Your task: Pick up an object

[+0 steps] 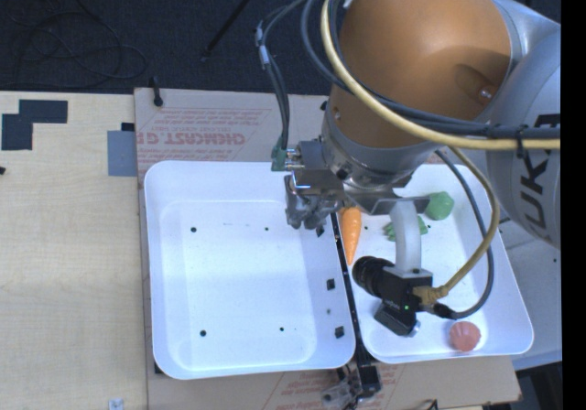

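A: Right, what writing are you reading down there?

B: Red print on the cardboard sheet (211,124) is showing behind the bins, upside down from this angle; I'm making out "CHEMCAST", though the rest is too blurred to read. On the arm (430,60), at the right edge, part of the "KUKA" lettering is peeking in.

A: And the carrot?

B: The carrot (350,232) is lying in the right bin (499,344), tight against the divide between the two bins, near the far half. It's orange, smooth, toy-like, tapering to a tip. Its long axis is running roughly from far to near, and the narrow tip is pointing toward the camera side, the thick end tucked under the wrist.

A: Is the gripper on it?

B: The gripper (307,207) is hanging over the far right corner of the left bin (183,344), just beside the carrot's thick end. Whether it's open or closed, I can't tell; the wrist is blocking it.

A: Anything else in that bin?

B: A green piece (439,206) is sitting further back, and a pinkish round piece (464,336) is resting in the near corner.
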Action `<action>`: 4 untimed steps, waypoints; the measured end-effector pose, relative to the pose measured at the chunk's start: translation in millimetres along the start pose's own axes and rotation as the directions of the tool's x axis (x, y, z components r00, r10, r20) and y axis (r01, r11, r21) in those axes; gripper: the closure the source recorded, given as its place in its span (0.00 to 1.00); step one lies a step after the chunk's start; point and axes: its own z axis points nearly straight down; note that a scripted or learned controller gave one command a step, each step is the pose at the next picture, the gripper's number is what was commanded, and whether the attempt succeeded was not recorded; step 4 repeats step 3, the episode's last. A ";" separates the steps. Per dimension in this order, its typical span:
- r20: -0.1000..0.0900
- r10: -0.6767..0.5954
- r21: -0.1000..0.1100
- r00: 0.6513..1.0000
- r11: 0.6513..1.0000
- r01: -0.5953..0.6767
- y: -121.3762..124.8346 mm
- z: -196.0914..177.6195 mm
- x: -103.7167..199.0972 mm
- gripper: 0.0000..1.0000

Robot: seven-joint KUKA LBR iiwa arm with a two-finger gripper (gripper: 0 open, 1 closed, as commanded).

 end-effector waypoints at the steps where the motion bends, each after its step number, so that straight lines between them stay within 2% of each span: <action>1: -0.002 0.015 -0.010 1.000 1.000 -0.015 -0.1 -45.2 -87.8 1.00; 2: -0.002 0.001 0.000 1.000 1.000 -0.001 -0.2 8.6 1.3 1.00; 3: -0.001 0.014 -0.001 1.000 1.000 -0.014 -0.2 30.7 -83.8 1.00; 4: -0.001 0.014 -0.001 1.000 1.000 -0.014 -0.2 30.7 -83.8 1.00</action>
